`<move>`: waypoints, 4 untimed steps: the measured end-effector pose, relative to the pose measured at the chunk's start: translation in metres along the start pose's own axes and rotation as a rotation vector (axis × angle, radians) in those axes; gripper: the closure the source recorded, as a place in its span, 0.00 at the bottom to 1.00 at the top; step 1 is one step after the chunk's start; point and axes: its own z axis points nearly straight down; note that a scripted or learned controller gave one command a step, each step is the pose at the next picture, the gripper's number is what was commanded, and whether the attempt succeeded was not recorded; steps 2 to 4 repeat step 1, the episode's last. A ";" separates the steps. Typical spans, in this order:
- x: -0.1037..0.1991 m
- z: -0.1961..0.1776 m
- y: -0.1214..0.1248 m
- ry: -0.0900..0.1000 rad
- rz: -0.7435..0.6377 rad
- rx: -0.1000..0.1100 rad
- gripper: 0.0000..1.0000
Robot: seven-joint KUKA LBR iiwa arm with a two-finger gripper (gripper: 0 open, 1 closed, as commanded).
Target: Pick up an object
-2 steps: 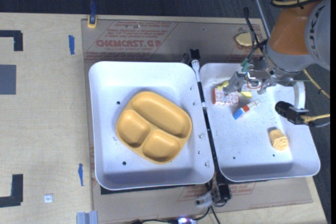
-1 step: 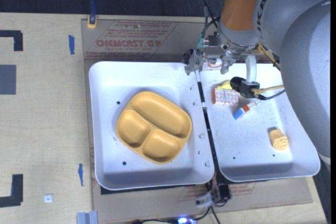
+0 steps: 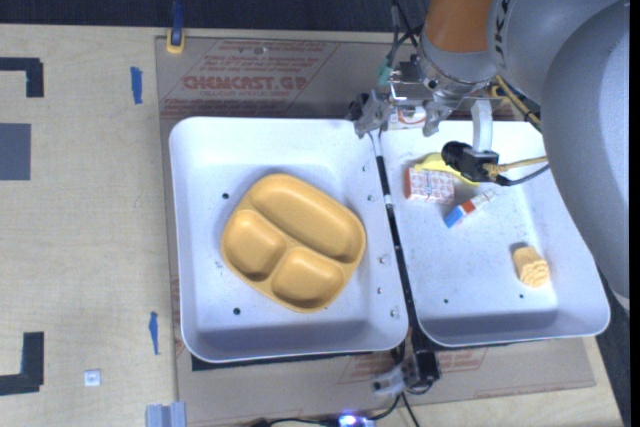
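My gripper (image 3: 402,113) hangs over the far edge of the bins, above the divide between them, with the orange-banded wrist right behind it. Nothing shows in its grasp. In the right bin (image 3: 560,320), just in front of the gripper, lies a small white box with a red pattern (image 3: 431,183), and a yellow object (image 3: 432,162) is tucked behind it. Beside them lies a small white tube with blue and red ends (image 3: 466,207). A yellow-orange ridged piece (image 3: 531,266) rests nearer the right wall.
The left bin (image 3: 200,315) holds a large yellow plate with three compartments (image 3: 291,241). The grey arm covers the right bin's far right corner. A wooden bench (image 3: 80,215) surrounds the bins.
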 end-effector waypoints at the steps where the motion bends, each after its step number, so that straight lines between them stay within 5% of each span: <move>1: 0.070 0.011 -0.107 0.003 0.002 0.009 1.00; 4: 0.070 0.011 -0.107 0.003 0.002 0.009 1.00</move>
